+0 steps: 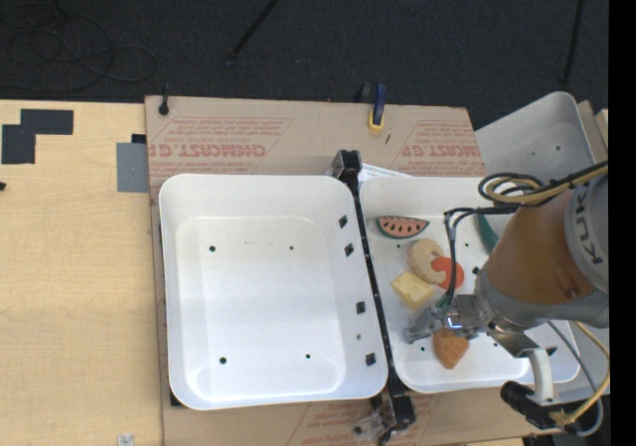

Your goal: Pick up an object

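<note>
The right bin [517, 367] holds several small items. A watermelon slice [402, 226] lies near its far left corner. A tan rounded piece [427, 255] and a red piece [446, 271] sit together mid-bin, with a yellow block [413, 289] just in front of them. An orange-brown lump [450, 349] lies near the front wall. My gripper [443, 322] is low in the right bin, between the yellow block and the orange-brown lump, close to both. The arm's wrist covers the right half of this bin.
The left bin [179, 235] stands beside the right one, divided by a black clamp strip [360, 275]. A green item [487, 231] peeks out beside the arm. Cables [512, 186] loop above the wrist. Cardboard lies under both bins.
</note>
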`<state>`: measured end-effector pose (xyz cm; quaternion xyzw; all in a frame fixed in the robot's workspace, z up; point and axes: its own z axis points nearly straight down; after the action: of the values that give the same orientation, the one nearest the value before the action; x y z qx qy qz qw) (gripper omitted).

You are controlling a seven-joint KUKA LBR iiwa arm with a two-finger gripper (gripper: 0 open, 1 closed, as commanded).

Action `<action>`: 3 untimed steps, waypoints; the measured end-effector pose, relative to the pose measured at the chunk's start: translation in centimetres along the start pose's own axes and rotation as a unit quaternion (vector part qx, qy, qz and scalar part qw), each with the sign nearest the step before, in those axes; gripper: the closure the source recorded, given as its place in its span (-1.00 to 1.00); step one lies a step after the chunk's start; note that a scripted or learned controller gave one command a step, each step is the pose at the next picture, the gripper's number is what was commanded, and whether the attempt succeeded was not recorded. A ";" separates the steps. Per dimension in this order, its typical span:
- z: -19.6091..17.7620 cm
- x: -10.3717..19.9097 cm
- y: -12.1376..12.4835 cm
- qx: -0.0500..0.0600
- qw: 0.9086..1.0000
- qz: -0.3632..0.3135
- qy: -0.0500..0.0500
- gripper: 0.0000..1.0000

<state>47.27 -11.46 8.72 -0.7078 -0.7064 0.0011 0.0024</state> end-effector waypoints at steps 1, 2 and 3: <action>-1.1 -0.2 0.2 0.000 1.000 0.003 0.000 1.00; -10.5 6.9 2.0 -0.005 1.000 -0.005 0.001 1.00; -10.2 11.6 1.0 0.000 1.000 -0.003 0.000 1.00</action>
<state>48.34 0.07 18.92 -0.7057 -0.7085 0.0009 0.0027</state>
